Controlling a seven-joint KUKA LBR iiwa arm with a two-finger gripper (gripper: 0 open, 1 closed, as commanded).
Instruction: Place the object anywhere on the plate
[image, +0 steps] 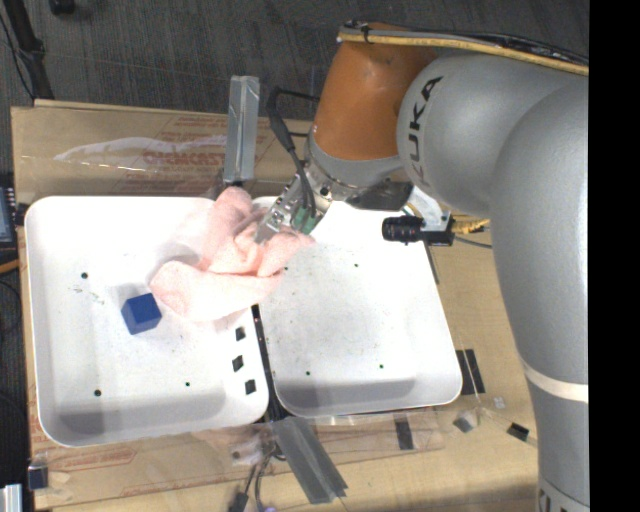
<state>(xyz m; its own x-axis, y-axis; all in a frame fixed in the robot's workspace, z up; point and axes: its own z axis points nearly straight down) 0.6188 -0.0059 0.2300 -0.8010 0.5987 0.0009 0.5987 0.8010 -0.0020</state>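
Camera view: two shallow white bins are seen side by side on a bench surfaced with brown cardboard (120, 150). In the left bin (60, 300), a small blue cube (142, 313) is noted on the floor, left of centre, resting flat and apart from the walls. Just beside it to the right, a pink cloth (222, 265) is observed, crumpled and draped from the left bin's floor up over the divide between the bins; its upper part is bunched near the back edge, and its right end reaches slightly into the right bin (360, 320). A few black squares are marked along the left bin's right rim.

At the cloth's upper right end, the gripper (283, 222) is positioned low over the divide, tilted down to the left. Its fingertips are seen close together against the bunched fabric, but whether cloth is actually pinched between them cannot be told. The grey arm with its orange band (365, 95) is recorded entering from the right, above the right bin's back portion.
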